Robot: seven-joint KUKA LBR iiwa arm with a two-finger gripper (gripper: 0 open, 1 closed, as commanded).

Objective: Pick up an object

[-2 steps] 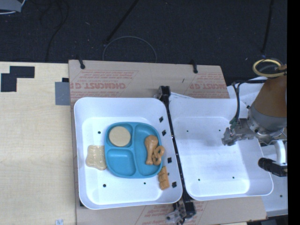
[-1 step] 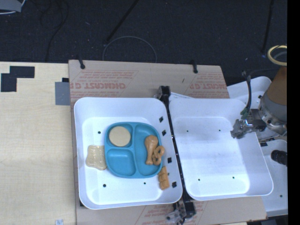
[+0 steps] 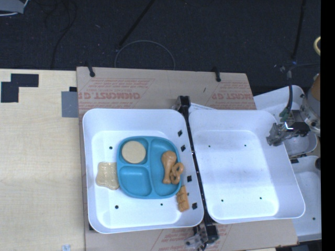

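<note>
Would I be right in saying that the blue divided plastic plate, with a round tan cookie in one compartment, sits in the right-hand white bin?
Not quite: the camera view shows the blue divided plastic plate in the left-hand white bin, not the right-hand one. The round tan cookie does lie in one of its compartments.

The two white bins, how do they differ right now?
The left bin holds things: a blue divided plate carrying a round tan piece and a pretzel-like piece, plus a pale piece and a small tan piece beside the plate. The right bin shows bare floor. The gripper sits at the right bin's far-right rim, away from the left bin. Both are shallow, white and squarish.
</note>
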